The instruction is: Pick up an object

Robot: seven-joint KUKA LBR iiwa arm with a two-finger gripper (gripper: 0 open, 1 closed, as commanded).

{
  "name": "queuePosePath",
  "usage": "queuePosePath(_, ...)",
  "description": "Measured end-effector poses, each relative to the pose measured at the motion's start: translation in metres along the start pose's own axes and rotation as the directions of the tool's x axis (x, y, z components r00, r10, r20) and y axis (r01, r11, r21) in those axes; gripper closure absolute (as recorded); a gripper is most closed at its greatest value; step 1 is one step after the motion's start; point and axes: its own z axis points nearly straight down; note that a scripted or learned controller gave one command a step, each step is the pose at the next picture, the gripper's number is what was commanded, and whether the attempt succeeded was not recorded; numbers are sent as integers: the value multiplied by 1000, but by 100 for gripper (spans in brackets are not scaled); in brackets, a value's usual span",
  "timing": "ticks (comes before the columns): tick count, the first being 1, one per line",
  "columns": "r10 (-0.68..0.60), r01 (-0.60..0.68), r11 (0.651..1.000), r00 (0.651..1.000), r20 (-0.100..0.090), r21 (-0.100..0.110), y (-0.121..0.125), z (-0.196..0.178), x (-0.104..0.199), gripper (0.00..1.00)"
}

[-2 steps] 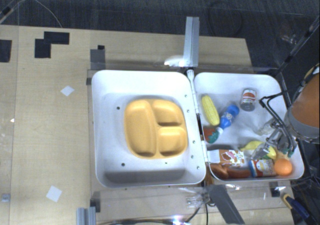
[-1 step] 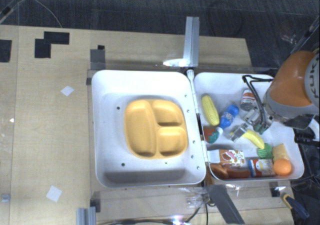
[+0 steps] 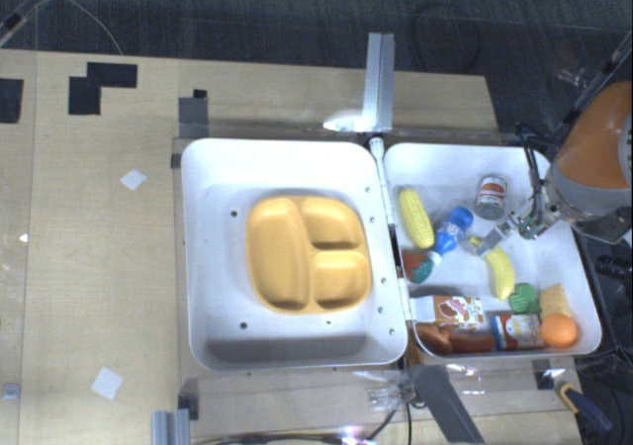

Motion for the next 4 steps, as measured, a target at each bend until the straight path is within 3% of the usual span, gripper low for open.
queuePosePath(1, 347, -347, 938, 938, 0, -2, -4, 6, 48, 0)
queuePosePath(2, 476, -476, 879, 879, -2, -3, 79, 6, 75, 0)
queuePosePath(3, 111, -111, 994, 994, -12, 15, 122, 7, 23, 0)
queuePosePath(4, 104, -104, 994, 995, -4, 12, 122, -5, 21, 100)
